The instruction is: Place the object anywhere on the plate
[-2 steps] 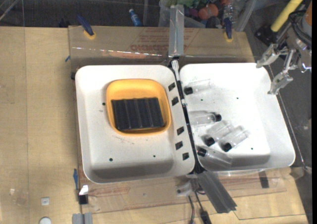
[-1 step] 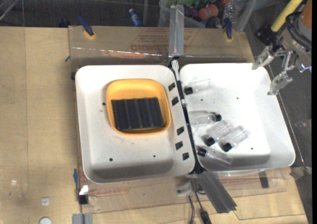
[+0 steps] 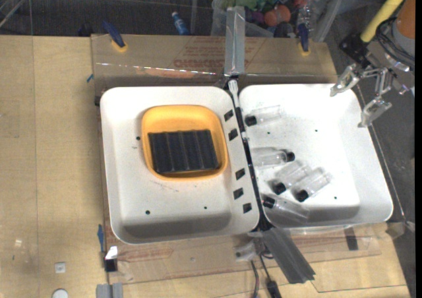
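Sitting side by side on the wooden bench (image 3: pixel 46 158), two shallow white bins are sharing a dark divider down the middle. The left bin (image 3: pixel 125 204) is carrying an orange plate (image 3: pixel 153 119), and a black ribbed slab (image 3: pixel 183 150) is lying flat across that plate's middle. The right bin (image 3: pixel 343 151) is holding five clear vials with black caps: one vial (image 3: pixel 264 116) is lying near the top left corner beside the divider, another (image 3: pixel 273 157) is resting lower down, two (image 3: pixel 300 181) are lying close together below it, and the last (image 3: pixel 283 206) is leaning by the front wall. None of them is touching the plate. The gripper (image 3: pixel 369 95) is hovering over the right bin's top right corner, fingers spread apart and gripping nothing.
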{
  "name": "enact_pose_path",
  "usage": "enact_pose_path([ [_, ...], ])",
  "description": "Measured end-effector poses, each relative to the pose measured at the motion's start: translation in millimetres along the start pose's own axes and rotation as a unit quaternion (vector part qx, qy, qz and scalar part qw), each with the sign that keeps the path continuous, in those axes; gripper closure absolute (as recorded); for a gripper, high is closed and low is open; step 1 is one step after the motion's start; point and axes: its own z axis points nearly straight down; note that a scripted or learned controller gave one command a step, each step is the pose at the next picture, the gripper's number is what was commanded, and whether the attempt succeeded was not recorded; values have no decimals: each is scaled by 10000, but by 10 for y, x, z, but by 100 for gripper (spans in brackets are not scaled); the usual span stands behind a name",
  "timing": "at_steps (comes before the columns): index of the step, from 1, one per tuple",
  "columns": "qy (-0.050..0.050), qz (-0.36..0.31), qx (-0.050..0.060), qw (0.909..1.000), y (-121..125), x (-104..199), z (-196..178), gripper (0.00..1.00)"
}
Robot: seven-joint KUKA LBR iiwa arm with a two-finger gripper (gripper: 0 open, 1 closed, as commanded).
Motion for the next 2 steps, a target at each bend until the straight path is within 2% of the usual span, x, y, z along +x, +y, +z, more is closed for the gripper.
enact_pose_path([
  [1,1,-1478,-7,9890,-91,58,102,0],
  [2,-11,-2944,-2,9557,-86,50,36,0],
])
